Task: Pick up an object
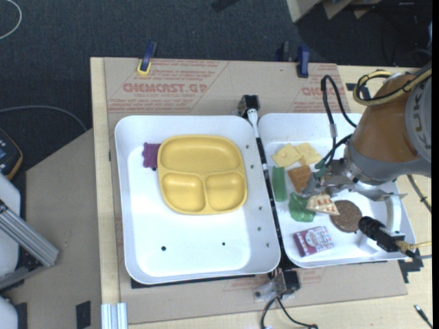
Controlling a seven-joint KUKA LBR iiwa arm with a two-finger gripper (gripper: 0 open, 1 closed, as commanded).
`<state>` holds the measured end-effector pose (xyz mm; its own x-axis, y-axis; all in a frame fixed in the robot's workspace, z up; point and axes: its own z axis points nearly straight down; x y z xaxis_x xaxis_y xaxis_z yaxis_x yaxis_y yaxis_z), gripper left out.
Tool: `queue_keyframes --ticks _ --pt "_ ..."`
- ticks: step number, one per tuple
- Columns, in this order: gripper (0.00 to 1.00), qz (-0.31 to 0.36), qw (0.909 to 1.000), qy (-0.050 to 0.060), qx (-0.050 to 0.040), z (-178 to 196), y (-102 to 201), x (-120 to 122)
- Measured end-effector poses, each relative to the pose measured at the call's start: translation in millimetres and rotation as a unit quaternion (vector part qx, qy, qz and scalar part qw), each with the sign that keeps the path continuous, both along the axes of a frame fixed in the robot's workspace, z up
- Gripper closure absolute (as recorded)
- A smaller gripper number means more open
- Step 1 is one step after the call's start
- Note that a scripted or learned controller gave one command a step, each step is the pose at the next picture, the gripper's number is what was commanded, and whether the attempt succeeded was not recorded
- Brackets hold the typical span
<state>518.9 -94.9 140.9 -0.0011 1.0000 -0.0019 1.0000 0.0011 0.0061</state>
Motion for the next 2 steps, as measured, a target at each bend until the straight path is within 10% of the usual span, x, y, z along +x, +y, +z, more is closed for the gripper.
queue_keyframes --ticks 2 --pt "1.00 0.000 1.0000 0.000 0.0002 85 0 1"
